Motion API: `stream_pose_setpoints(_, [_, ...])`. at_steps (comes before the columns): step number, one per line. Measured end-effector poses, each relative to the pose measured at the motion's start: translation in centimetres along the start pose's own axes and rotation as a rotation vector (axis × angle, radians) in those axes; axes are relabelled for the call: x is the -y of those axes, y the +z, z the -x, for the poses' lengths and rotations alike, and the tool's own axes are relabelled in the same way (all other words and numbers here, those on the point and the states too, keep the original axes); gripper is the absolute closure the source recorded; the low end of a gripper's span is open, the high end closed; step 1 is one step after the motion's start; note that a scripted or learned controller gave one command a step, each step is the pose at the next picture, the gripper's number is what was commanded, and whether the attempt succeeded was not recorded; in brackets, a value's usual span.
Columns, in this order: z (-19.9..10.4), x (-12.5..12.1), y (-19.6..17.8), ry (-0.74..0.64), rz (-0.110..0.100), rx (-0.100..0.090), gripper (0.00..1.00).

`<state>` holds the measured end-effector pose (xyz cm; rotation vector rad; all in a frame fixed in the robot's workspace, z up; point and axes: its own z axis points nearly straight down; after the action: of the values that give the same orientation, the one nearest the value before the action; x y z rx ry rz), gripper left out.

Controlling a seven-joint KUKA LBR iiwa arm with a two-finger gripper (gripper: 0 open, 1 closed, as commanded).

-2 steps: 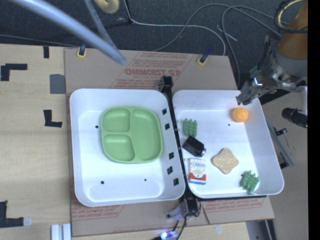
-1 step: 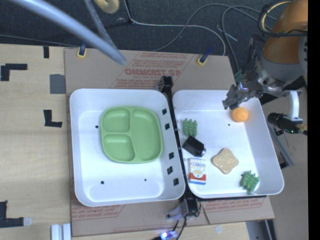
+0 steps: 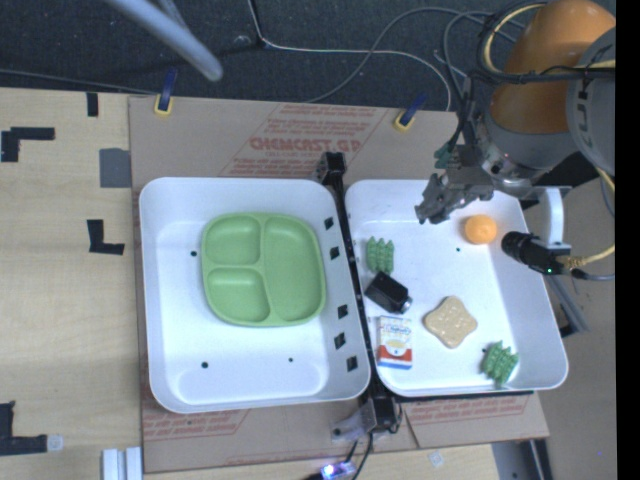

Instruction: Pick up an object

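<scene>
My gripper (image 3: 438,206) hangs over the back of the right bin (image 3: 520,298), holding nothing that I can see. An orange ball (image 3: 481,229) lies just to its right, apart from it. Nearer the front lie a small green toy (image 3: 379,254), a black block (image 3: 387,291), a tan square biscuit (image 3: 449,321), a small red, white and blue carton (image 3: 395,341) and a second green toy (image 3: 499,362) in the front right corner.
The left bin (image 3: 170,268) holds a green divided plate (image 3: 264,269). A black divider strip (image 3: 345,268) runs between the two bins. The arm's orange-banded wrist (image 3: 550,58) looms above the right bin's back right corner.
</scene>
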<state>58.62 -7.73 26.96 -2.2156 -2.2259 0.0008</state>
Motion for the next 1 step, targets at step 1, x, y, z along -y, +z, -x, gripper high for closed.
stream_pose_setpoints(1, [-5.27, 1.45, 1.85, 0.0, -0.002, 0.0, 1.0])
